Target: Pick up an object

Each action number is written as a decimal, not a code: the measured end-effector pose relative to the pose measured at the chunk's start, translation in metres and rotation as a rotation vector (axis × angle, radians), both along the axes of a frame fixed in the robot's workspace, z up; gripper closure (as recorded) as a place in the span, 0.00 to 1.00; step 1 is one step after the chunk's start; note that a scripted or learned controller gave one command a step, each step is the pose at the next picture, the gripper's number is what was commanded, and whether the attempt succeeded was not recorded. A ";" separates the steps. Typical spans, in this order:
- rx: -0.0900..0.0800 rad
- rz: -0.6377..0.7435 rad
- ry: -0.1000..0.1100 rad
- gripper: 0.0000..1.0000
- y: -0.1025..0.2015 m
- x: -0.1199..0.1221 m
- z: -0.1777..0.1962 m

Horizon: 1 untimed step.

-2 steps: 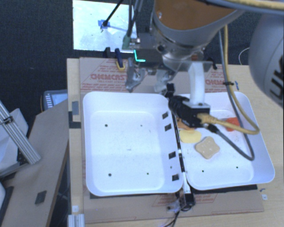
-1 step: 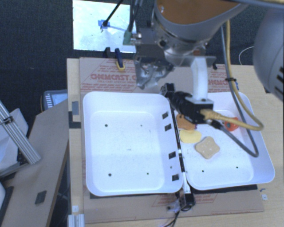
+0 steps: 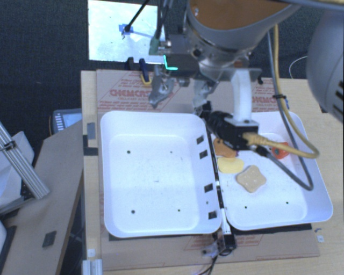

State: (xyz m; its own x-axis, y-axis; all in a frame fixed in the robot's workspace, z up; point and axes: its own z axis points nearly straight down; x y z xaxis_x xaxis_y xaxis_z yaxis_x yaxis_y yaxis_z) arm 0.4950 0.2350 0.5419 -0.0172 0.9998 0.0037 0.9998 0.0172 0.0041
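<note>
My gripper point(image 3: 180, 96) hangs over the back rim of the left bin point(image 3: 115, 177), its two fingers spread apart and open with nothing between them. The loose objects lie in the right bin point(image 3: 301, 207): a tan biscuit-shaped piece point(image 3: 251, 178), a flat yellow piece point(image 3: 230, 165) just behind it, an orange piece point(image 3: 224, 149) partly under a black box, and a red-orange item point(image 3: 279, 151) to the right. The gripper is well to the left of and behind all of them.
A black box point(image 3: 235, 132) with a yellow cable point(image 3: 287, 152) hangs over the right bin's back left corner. The arm's grey body and orange band point(image 3: 236, 13) cover the top. A black-clipped divider point(image 3: 210, 172) separates the bins.
</note>
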 end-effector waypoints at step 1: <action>0.000 0.000 0.000 0.00 0.000 0.000 0.000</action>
